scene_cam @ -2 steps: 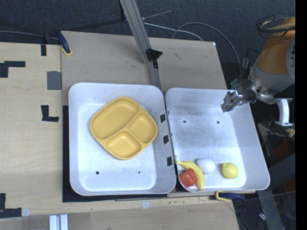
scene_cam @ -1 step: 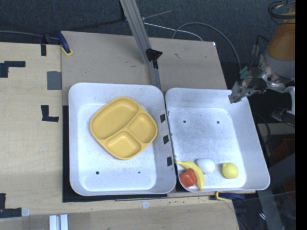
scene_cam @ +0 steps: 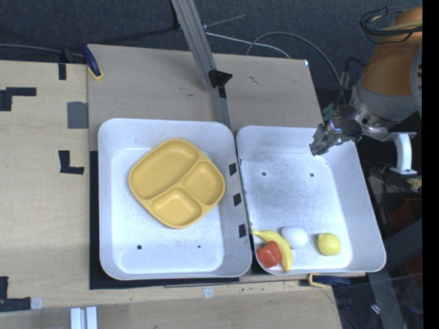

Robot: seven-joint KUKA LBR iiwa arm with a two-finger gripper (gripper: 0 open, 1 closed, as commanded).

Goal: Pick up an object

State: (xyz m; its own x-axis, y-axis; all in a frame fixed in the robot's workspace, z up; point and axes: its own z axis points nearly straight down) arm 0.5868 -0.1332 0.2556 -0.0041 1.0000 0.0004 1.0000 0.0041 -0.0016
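Jaws [scene_cam: 321,144] over right bin [scene_cam: 302,177] rim, nothing held.

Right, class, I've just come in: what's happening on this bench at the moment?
A grey and orange robot arm reaches in over the right bin, its gripper above the far corner. Nothing has been picked up yet. A banana, red item, white ball and lemon lie along the near edge. The left bin holds a yellow divided plate.

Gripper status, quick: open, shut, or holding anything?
Gripper: open or shut cannot be told; it sits over the right bin's far right corner with nothing seen in it.
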